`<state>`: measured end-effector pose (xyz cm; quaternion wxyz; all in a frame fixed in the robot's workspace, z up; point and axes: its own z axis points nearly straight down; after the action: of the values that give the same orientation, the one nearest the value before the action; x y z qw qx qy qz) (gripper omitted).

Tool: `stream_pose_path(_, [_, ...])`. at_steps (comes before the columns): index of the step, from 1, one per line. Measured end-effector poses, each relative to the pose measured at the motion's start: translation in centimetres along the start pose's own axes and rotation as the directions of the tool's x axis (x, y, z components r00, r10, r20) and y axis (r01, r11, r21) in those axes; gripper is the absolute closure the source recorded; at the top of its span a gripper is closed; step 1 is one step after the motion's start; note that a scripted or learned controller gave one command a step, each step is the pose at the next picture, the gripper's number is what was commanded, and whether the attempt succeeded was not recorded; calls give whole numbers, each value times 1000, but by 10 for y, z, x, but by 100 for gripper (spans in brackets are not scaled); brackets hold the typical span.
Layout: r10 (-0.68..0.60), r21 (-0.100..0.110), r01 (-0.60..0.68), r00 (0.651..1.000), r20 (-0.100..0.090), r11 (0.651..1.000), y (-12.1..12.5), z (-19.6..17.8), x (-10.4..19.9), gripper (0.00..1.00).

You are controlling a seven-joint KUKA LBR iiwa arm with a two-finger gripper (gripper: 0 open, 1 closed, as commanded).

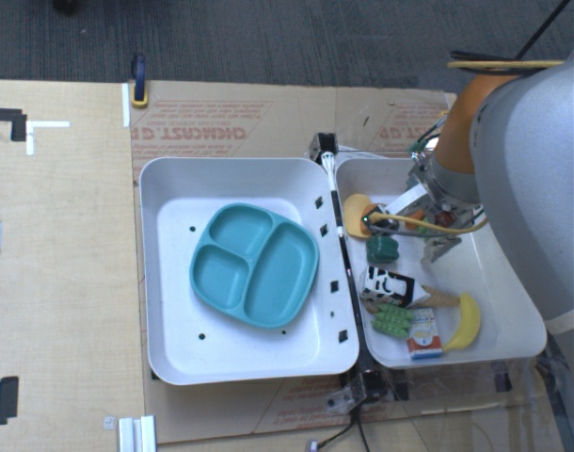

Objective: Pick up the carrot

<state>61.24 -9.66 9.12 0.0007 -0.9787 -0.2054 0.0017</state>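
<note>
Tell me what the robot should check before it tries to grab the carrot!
1. Carrot spotted: cannot tell. A thin orange piece lies under the arm in the right bin, but it is partly hidden.
2. Gripper over the right bin: ok.
3. Jaws open or shut: cannot tell, the wrist covers them.
4. Crowding: not ok. A yellow round toy and a dark green toy sit close beside that orange piece.
5. Banana out of the way: ok, it lies near the bin's front edge.
6. Teal plate out of the way: ok, it rests in the left bin.

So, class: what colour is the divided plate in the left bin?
Teal-blue plate, seen clearly in the camera view.
</note>
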Motion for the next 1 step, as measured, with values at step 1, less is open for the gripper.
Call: stream_pose_path(1, [0, 3, 0, 1000, 3, 1000, 0, -8, -1, 100])
